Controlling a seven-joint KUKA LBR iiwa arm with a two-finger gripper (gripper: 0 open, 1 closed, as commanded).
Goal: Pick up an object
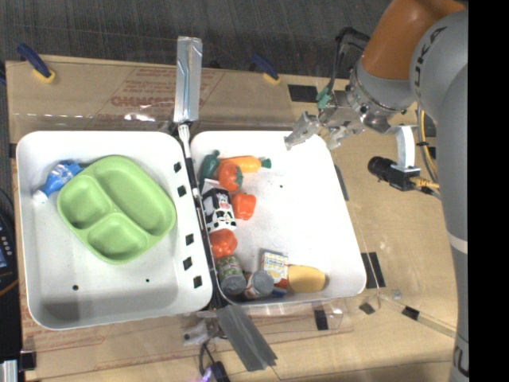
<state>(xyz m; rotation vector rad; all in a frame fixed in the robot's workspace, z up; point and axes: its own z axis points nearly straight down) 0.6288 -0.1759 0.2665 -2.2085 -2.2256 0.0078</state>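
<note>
Bench (398, 237) of pale wood seen from above at a slant, bearing two shallow white bins side by side. The left bin (48, 293) holds a green divided plate (116, 207) with three compartments, lying flat toward the bin's upper half. A blue and white object (57, 176) peeks out from behind the plate's upper left edge; what it is cannot be told from here.

The right bin (318, 213) holds a cluster of small items along its left wall and lower edge. Near the top sits an orange carrot-like toy (242, 165) with a dark green end. Below it are two orange-red pepper-like toys (236, 191), then a black and white carton (215, 206), then another orange-red piece (223, 242). Along the lower edge lie a small grey can (232, 275), a small printed box (273, 263) and a yellow bottle-shaped item (305, 278) on its side.

The grey arm with its orange band (406, 26) reaches in from the right. Its gripper (316, 130) hangs over the upper right corner of the right bin, well apart from the cluster, its two fingers spread apart with nothing between them.
</note>
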